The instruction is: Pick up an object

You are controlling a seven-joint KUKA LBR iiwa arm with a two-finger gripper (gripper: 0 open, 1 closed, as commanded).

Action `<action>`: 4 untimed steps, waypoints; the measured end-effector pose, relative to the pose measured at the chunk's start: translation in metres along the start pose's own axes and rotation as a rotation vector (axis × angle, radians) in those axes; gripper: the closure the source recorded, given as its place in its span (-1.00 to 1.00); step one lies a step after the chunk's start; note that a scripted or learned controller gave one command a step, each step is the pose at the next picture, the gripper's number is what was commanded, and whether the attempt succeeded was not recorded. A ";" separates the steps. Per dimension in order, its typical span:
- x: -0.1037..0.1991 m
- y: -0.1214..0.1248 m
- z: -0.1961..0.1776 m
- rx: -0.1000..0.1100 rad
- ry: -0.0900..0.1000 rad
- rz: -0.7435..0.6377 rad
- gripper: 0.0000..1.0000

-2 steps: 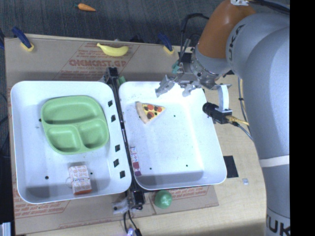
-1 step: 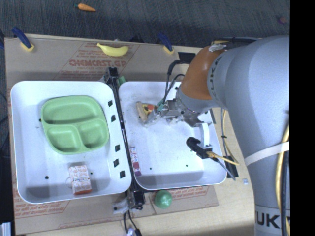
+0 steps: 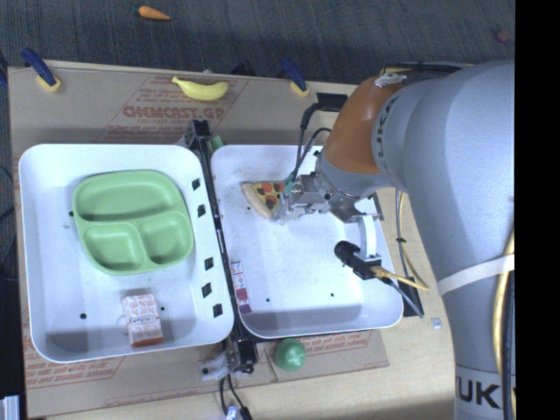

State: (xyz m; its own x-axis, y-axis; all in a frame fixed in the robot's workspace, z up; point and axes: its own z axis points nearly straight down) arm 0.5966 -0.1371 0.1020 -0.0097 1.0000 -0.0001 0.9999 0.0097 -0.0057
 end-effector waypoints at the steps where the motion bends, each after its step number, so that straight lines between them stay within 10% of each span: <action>1: -0.002 0.040 -0.152 -0.009 -0.001 0.004 1.00; 2: -0.001 0.040 -0.150 -0.005 0.000 0.004 -1.00; 3: 0.037 -0.009 0.011 -0.001 0.001 0.004 -1.00; 4: 0.036 -0.008 0.000 0.000 0.000 0.001 1.00</action>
State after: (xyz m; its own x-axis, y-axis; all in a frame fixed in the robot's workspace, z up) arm 0.5880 -0.1008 0.1018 -0.0091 1.0000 -0.0005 0.9999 0.0091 -0.0056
